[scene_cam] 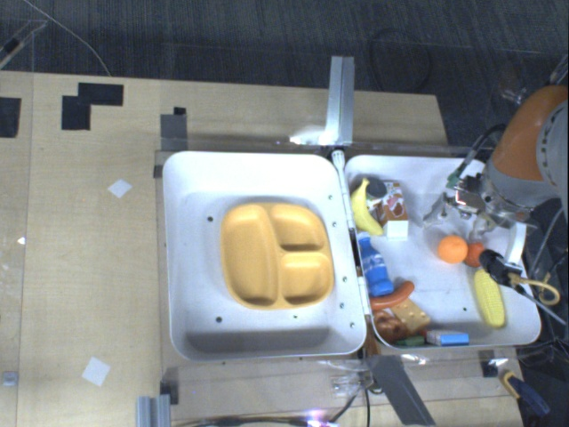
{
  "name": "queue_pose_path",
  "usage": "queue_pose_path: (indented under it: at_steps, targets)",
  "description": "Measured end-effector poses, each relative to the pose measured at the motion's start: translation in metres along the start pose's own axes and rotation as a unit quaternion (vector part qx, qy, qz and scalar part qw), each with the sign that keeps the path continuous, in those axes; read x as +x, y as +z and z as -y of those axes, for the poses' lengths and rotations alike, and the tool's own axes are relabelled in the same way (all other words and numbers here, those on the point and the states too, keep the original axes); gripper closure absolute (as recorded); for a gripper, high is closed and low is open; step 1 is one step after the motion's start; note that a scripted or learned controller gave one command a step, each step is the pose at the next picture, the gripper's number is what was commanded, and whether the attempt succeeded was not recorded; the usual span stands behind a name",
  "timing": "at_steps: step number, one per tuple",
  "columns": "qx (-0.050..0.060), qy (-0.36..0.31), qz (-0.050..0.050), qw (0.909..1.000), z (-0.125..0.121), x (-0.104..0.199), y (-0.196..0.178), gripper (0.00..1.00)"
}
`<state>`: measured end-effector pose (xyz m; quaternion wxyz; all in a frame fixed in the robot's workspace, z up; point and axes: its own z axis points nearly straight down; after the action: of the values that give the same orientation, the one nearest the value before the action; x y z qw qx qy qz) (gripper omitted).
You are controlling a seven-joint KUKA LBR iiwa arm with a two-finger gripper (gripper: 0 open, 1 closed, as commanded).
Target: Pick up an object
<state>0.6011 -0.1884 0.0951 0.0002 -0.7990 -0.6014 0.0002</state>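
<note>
1. Camera view looks down at a slant on a wooden bench [80, 265] bearing two shallow white bins side by side.
2. Left bin [191, 327] holds a yellow divided tray [274, 254], lying flat near the bin's middle, with one long compartment on the left and two smaller ones on the right.
3. Right bin [418, 172] holds a scatter of small things.
4. Along its left wall lie a banana [363, 207], a brown packet [389, 201] just beside it, a small white block [396, 230] below that, and a blue bottle [374, 269] stretched along the wall.
5. Near the front left corner sit a red sausage-like piece [392, 293], a tan biscuit-like piece [402, 317] and a small blue bar [453, 337].
6. An orange ball [452, 250] rests toward the right side of the bin, with a corn cob [489, 296] lower and to its right.
7. Arm [533, 145], grey with an orange band, reaches in from the right, over the bin's upper right part.
8. Gripper [465, 210] hangs just above the orange ball; whether it is released or clenched cannot be told, and nothing is seen in its grasp.
</note>
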Motion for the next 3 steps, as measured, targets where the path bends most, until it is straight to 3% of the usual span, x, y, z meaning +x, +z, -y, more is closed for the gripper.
queue_pose_path:
  at_steps: [1,2,3]
  targets:
    - [-0.003,-0.030,0.000,0.9995,-0.005,-0.002,0.004,0.00]
    - [-0.005,-0.118,0.000,0.9930,-0.056,0.031,-0.028,0.00]
    - [-0.004,-0.133,0.001,0.9912,-0.061,0.012,-0.021,0.00]
